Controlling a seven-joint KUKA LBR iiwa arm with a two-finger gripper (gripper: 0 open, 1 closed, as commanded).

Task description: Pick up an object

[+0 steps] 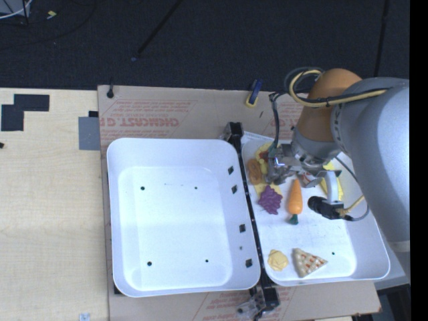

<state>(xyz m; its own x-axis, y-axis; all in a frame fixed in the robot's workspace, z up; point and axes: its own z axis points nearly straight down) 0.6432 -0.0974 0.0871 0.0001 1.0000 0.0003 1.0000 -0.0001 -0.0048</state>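
A pale wooden counter is seen at the left, with a brown cardboard sheet laid over its right part. On the sheet two white bins are set side by side, touching along a black joint. The left bin is shown with only small dark dots on its floor. In the right bin several toy foods are scattered: a brownish piece close to the joint, purple grapes just right of it, and an orange carrot upright beside the grapes. Nearer the front wall a yellow round piece and a pizza slice are placed next to each other. A yellow item is partly hidden under the arm. The claw is lowered over the back part of the right bin, just above the grapes and carrot; how far it is opened cannot be told, and nothing is seen gripped in it. The grey arm is reached in from the right.
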